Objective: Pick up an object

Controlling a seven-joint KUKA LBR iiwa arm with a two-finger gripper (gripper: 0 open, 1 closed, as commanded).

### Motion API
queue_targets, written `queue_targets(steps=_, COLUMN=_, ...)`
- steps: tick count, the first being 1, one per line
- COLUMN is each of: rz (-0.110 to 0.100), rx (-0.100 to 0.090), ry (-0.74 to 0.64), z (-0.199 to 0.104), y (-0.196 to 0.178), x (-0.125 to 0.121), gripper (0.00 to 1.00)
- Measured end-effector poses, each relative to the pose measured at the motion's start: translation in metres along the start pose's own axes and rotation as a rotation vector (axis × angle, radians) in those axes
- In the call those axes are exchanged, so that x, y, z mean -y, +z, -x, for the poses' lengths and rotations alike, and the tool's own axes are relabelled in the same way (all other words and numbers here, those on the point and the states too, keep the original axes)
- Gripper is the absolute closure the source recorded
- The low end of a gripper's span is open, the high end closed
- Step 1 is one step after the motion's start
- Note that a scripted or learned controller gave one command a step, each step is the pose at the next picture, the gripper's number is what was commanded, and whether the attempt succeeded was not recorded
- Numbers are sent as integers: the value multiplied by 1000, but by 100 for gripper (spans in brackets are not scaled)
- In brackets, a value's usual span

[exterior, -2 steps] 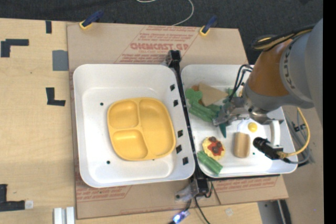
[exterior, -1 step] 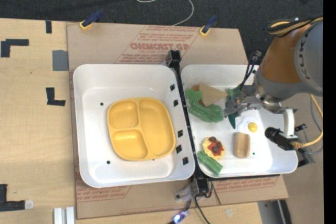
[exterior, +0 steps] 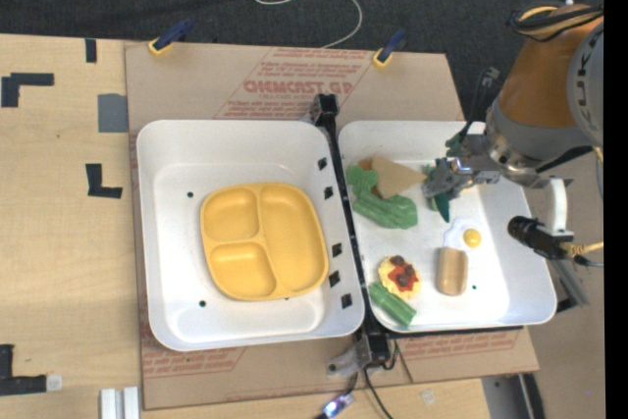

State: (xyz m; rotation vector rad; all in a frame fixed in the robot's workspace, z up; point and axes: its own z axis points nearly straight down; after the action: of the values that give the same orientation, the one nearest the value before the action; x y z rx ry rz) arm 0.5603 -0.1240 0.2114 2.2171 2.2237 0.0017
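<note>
My gripper hangs over the upper middle of the right bin, reaching in from the right. A dark teal piece shows just below its tip. To its left lie a tan wedge and a green leafy toy. Below it are a fried egg toy, a tan bread roll, a small pizza piece and a green pod. None of these sits between the fingers as far as I can see.
The left bin holds a yellow divided plate. A black divider with clips runs between the bins. Cardboard lies under both bins, with a white cable behind.
</note>
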Motion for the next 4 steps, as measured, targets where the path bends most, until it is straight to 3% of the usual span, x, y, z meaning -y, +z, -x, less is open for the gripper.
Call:
queue_targets(steps=1, rz=-3, rx=-1, ry=1, z=-1, y=-12, x=-1, gripper=100)
queue_targets(steps=4, rz=-5, rx=-2, ry=-5, z=-165, y=-17, x=-5, gripper=100)
